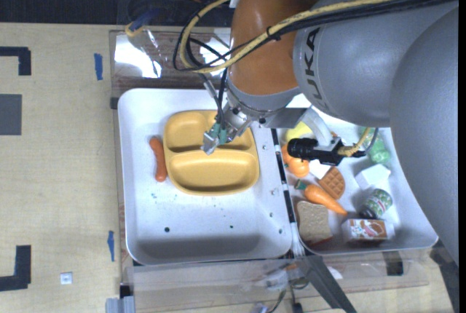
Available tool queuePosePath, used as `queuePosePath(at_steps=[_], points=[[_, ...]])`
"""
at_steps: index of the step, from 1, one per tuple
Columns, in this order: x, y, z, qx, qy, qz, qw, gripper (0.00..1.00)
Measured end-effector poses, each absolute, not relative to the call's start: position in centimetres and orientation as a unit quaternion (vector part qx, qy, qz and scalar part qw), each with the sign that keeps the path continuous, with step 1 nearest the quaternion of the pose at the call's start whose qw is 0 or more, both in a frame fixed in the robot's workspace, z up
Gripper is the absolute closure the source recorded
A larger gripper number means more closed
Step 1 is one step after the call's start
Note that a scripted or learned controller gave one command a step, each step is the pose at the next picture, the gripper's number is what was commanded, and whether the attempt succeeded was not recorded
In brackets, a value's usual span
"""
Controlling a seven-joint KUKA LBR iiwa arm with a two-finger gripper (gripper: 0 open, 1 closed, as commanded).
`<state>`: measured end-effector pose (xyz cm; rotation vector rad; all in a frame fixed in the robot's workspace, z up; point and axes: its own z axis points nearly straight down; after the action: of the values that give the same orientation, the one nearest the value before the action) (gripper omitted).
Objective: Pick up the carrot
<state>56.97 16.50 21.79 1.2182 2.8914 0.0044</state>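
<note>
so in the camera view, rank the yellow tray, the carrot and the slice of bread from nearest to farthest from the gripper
1. Yellow tray, in the left bin; the gripper hangs right over its upper compartment.
2. Carrot, in the right bin, down and to the right of the gripper.
3. Slice of bread, at the right bin's front edge, beyond the carrot.

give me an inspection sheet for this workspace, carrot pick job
surface: wooden bench bearing two white bins, left bin and right bin
job's things: carrot lying in right bin, free of the gripper
clutter: yellow divided tray and orange sausage in left bin; bread slice, waffle, can, carton in right bin
grippers: gripper over the yellow tray, holding nothing visible
cables: yellow and black cables looping behind the arm
surroundings: blue tape marks on bench
</note>
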Motion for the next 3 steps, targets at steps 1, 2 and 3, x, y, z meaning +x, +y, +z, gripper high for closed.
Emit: queuePosePath(at_steps=[1, 2, 3], points=[[64.8, 15.9, 11.1, 0.404, 0.914, 0.0119, 0.013, 1.00], [61.4, 9.3, 29.6, 0.601, 0.799, 0.0005, 0.001, 1.00], [63.8, 13.5, 22.1, 0.391, 0.921, 0.0003, 0.000, 1.00]])
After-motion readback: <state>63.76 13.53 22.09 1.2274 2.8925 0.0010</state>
